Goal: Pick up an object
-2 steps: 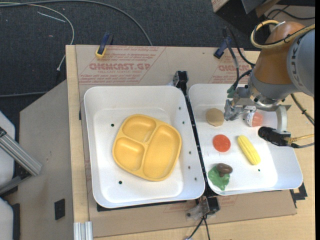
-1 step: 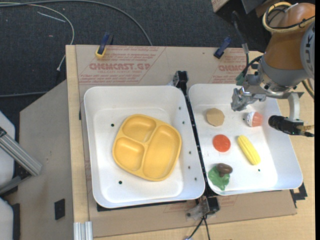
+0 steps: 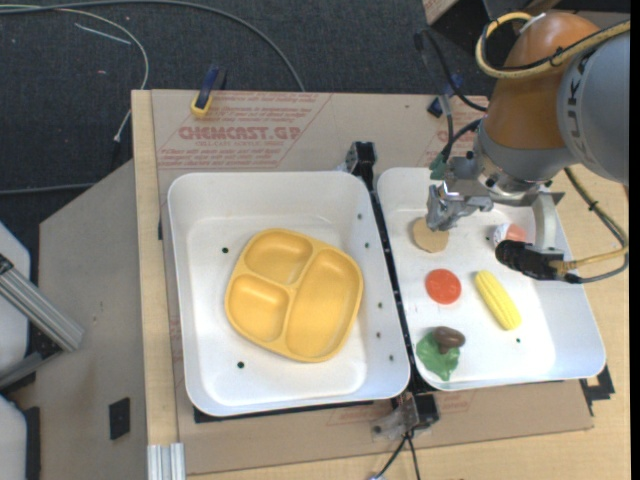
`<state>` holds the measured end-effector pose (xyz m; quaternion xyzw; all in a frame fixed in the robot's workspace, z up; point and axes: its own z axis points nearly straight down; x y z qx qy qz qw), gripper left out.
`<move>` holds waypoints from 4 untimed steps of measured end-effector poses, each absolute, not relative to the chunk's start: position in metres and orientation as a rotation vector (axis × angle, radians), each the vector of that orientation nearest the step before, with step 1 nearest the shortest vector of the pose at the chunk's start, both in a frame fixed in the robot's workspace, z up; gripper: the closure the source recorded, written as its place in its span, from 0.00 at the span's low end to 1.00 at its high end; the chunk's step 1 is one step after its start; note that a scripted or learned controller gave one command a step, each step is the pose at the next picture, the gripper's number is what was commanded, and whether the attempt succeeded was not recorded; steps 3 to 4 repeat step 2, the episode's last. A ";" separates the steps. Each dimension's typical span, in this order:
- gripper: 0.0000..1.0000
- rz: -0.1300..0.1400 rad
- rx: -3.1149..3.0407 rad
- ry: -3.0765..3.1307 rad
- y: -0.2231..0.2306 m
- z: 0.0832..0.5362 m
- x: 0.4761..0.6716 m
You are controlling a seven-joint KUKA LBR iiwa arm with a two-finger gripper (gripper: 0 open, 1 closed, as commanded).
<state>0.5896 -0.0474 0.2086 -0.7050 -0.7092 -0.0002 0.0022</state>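
Gripper (image 3: 441, 214) down over the tan disc (image 3: 431, 237) in your right bin (image 3: 570, 353).

The disc lies at the bin's far left with the fingertips right over its upper edge; you cannot tell whether they're spread or pressed. Nearer you sit a red tomato (image 3: 444, 287), yellow corn (image 3: 497, 299) and a green-and-brown piece (image 3: 440, 351). The left bin (image 3: 200, 238) holds a yellow divided plate (image 3: 294, 294).

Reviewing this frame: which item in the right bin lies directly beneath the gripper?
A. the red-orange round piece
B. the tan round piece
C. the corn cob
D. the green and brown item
B: the gripper hangs right over the tan round piece at the far left of the right bin, while the corn cob, red-orange round piece and green and brown item lie nearer the camera.
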 end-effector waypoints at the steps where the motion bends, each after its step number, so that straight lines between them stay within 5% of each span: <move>1: 1.00 -0.002 -2.211 -2.226 0.007 0.223 0.577; 2: 1.00 0.001 -2.212 -2.224 0.053 0.216 0.566; 4: 1.00 0.001 -2.212 -2.224 0.053 0.216 0.566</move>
